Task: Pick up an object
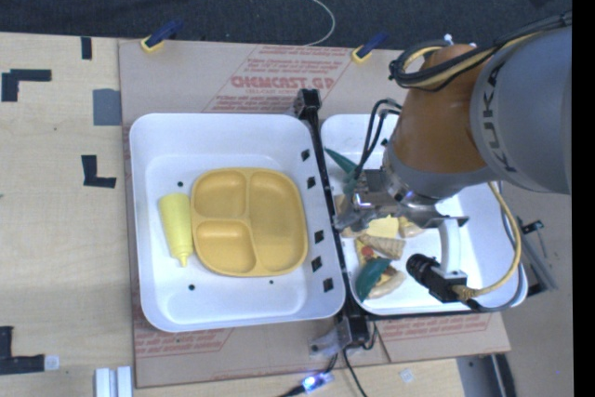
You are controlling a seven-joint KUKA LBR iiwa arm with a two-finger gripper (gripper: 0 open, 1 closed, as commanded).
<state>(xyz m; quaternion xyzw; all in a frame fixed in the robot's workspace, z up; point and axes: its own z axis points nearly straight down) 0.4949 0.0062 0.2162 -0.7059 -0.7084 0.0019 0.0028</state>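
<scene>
Yellow tray (pixel 249 221) and yellow bottle (pixel 176 227) in the left bin (pixel 149 144), wide bare floor around them, gripper (pixel 364 209) low over small toys (pixel 379 263) crowded in the right bin (pixel 497 293), maybe touching.

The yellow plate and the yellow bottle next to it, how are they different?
The plate is wide, flat and split into three sections; the bottle is slim, long and lies on its side. The plate is a deeper, mustard yellow; the bottle is brighter. Both are yellow and sit side by side in the left bin.
</scene>
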